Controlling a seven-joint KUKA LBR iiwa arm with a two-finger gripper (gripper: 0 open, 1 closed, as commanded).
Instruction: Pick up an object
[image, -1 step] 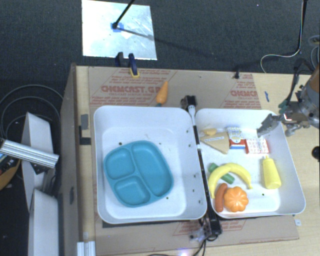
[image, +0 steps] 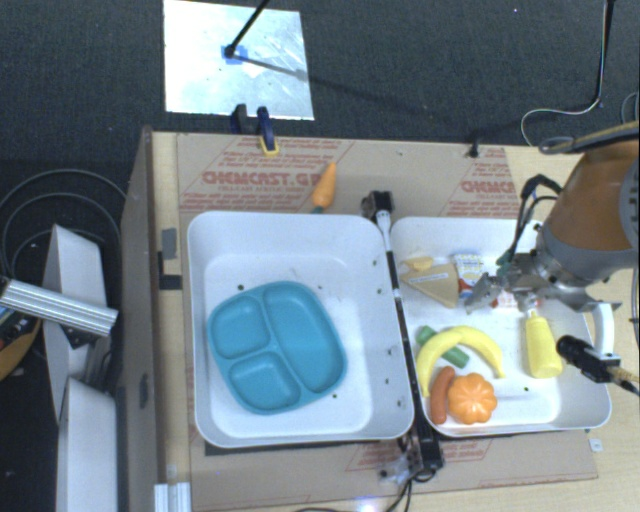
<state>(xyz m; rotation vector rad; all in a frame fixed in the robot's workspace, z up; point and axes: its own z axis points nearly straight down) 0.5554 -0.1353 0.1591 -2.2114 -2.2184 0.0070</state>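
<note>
While the grey arm is reaching in from the right, its gripper (image: 497, 290) is hovering low over the right bin (image: 580, 405), near a cheese wedge (image: 437, 288) and banana (image: 462, 345). Nothing is visibly held; picking appears undone, and the claw's state is unclear.

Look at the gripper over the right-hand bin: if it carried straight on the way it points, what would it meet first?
The gripper points down and leftward. Directly ahead lies the tan wedge-shaped piece, so that is probably first, with the right bin floor beneath it. Depth is hard to judge from this slanted view.
</note>
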